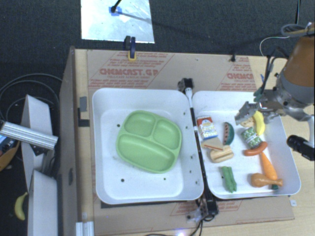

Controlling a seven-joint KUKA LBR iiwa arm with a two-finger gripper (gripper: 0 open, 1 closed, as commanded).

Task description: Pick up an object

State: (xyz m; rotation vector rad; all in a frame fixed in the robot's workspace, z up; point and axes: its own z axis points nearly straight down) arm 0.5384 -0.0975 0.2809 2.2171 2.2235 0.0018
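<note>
— Where's the gripper (252, 113)?

— Over the top right corner of the right bin (231, 193), low above a banana (258, 122). Whether the jaws are apart or together, I cannot tell.

— What else lies in that bin?

— Just below the banana, a green can (251, 138), a sausage (255, 150), a carrot (268, 166) and a drumstick (262, 180). Toward the left wall: a small carton (207, 128), a watermelon slice (227, 133), a sandwich (218, 150) and a green pepper (228, 178).

— And the left bin (106, 181)?

— A green divided tray (149, 140), near its middle.
</note>
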